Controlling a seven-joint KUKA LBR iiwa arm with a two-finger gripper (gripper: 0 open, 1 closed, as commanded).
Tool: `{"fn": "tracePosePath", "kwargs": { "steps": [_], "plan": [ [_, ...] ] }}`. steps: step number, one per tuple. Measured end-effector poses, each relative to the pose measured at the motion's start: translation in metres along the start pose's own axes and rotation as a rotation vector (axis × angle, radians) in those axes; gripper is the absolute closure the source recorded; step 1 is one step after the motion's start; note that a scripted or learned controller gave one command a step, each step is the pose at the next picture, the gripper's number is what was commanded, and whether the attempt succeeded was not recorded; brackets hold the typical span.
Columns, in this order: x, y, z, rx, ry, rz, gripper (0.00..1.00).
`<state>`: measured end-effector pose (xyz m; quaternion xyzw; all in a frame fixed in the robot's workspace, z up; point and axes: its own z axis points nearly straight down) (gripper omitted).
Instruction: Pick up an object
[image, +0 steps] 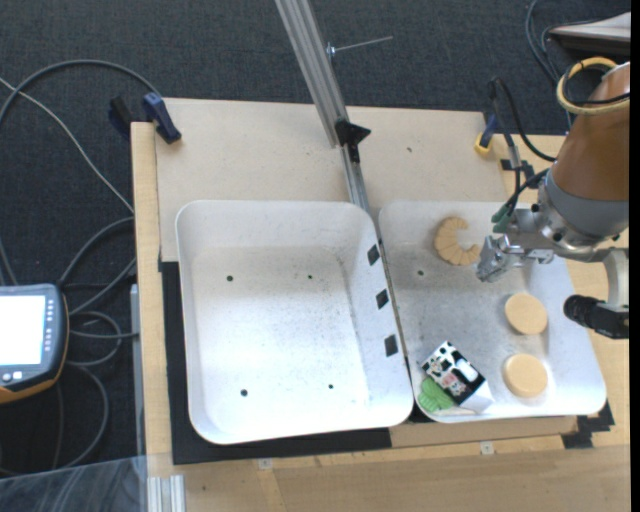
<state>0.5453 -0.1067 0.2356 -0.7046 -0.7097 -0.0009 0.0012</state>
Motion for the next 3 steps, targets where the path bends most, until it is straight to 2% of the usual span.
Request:
{"fn": "tracePosePath", "kwargs": {
  "steps": [1,3],
  "plan": [
    [0.043,0.022,0.007,-0.003,-0.002,0.001,1.0],
    [0.135,0.058,-0.008,-0.004,-0.001,0.0,1.0]
  ]
}}
